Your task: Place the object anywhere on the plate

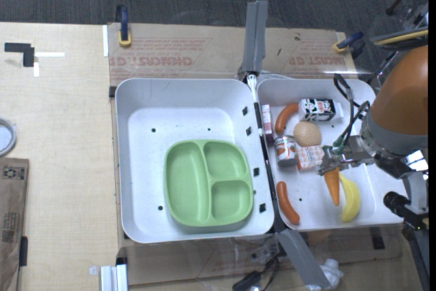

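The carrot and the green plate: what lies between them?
In the camera view, a sausage and the bins' adjoining walls lie between the carrot and the plate.

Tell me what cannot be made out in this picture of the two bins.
- Gripper, camera view: small and dark above the carrot; jaws open or shut, cannot tell.
- Carrot top: hidden under the gripper; contact unclear.
- Small can and carton: labels too small to read.
- Arm: cut off by the right edge.

Arm (pixel 402 102) reaches in from right; claw (pixel 332 161) low, pointing left.
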### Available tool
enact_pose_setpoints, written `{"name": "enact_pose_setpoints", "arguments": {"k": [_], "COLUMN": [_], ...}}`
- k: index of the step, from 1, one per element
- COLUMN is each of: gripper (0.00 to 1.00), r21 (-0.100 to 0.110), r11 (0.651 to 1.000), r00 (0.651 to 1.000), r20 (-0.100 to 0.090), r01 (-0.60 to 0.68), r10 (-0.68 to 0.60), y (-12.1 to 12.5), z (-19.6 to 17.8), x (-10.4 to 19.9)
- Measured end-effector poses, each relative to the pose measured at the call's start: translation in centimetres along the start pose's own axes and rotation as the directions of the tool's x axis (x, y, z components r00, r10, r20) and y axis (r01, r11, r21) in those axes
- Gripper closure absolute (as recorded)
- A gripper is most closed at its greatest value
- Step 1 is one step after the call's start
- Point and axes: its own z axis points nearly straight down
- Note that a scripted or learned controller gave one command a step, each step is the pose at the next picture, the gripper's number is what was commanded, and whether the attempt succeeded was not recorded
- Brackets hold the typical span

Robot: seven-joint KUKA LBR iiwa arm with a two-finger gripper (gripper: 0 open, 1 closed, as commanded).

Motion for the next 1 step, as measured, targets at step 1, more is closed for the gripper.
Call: {"name": "enact_pose_setpoints", "arguments": {"k": [1], "gripper": [1.0], "r21": [0.001], "r11": [0.991], "r00": [0.991], "r20": [0.001], "r01": [0.133], "r10": [-0.133], "y": [7.7], "z": [-2.7], "x": [5.01]}}
